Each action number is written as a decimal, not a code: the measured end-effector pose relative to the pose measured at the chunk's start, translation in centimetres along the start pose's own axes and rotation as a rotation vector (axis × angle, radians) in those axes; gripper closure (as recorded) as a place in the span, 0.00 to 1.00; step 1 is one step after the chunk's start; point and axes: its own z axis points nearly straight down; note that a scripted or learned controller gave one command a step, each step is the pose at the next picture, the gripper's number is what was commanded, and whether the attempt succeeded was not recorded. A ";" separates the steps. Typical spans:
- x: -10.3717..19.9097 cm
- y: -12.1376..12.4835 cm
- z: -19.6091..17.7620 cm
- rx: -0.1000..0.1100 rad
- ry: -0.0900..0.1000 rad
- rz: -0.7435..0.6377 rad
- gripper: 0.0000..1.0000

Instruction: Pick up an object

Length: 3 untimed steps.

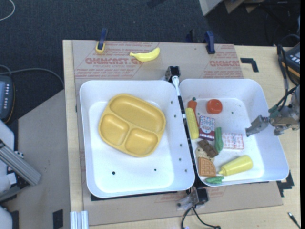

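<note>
The claw [252, 126] hangs at the right side of the frame, over the right bin [267, 97]. I cannot tell how it is set. It holds no toy. It is apart from the toys, so the picking is not yet done.

I think a good pick starts with one toy that lies alone. The yellow bottle [236, 165] at the lower right looks easy, with bare floor around it. The claw should go straight down over its middle and close across its thin side. It should stay off the bin wall.

Near the bottom edge of the right bin lie a waffle [206, 166] and a green bean [214, 179]. Higher up are a brown toy [207, 149], a green pickle [218, 139], a small card [232, 140] and a red packet [207, 126]. Then come the corn [192, 123] and the red round toy [214, 106].

The left bin [95, 92] holds a yellow tray [131, 125] with three parts.

Far up on the tabletop [71, 56] lies a banana [146, 55].
</note>
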 end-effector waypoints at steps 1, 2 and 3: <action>1.0 -0.4 4.9 0.001 0.001 0.000 0.00; 0.0 -0.6 10.3 0.000 0.000 0.002 0.00; 0.1 -0.6 14.2 -0.001 0.000 0.001 0.00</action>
